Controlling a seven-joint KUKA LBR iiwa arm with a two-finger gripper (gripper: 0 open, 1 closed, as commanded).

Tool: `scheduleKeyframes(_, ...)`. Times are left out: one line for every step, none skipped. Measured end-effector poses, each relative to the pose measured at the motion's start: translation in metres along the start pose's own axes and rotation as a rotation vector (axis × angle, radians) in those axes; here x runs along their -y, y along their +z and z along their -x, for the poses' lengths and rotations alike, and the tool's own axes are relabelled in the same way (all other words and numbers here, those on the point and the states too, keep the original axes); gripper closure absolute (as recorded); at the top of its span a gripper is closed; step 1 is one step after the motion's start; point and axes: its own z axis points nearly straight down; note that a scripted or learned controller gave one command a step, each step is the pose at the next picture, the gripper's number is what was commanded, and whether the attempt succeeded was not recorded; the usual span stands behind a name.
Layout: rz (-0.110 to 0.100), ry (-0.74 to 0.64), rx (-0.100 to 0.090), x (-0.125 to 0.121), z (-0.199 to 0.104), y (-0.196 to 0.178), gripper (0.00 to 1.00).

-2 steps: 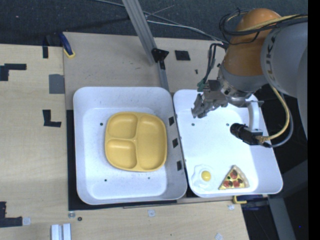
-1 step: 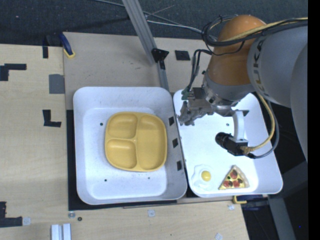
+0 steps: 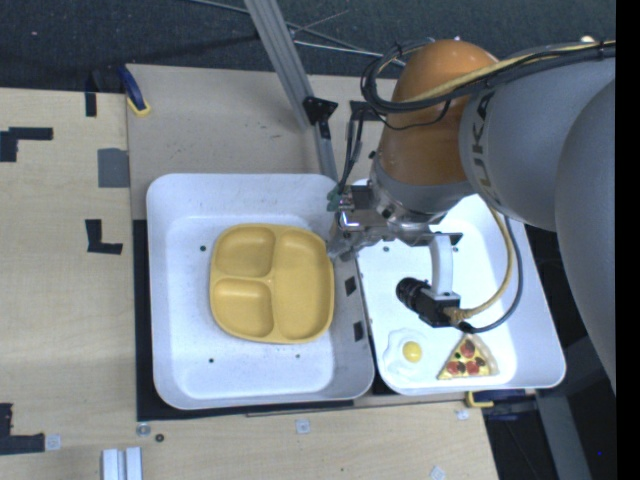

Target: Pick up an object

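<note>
Although nothing is seen gripped, an approach is judged under way: the arm [image 3: 440,118] is extended from upper right toward the yellow plate [image 3: 272,283] at centre frame, with the pincer [image 3: 345,220] beside its rim. Whether the pincer is spread cannot be told. Lowering onto that rim is called for next.

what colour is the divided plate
Mustard yellow all over, plain, no pattern. The camera view shows the divided plate best, from above.

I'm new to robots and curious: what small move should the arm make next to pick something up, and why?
Probably a short shift toward the yellow plate and down onto its near rim. The gripper hangs over the left bin at its right edge, beside that rim; the toy egg and pizza slice lie farther off.
</note>
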Motion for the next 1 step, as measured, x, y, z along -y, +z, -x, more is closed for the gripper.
scheduleKeyframes(-0.001, 0.001, 0.001, 0.0273, -0.0427, 0.0043, 1.00)
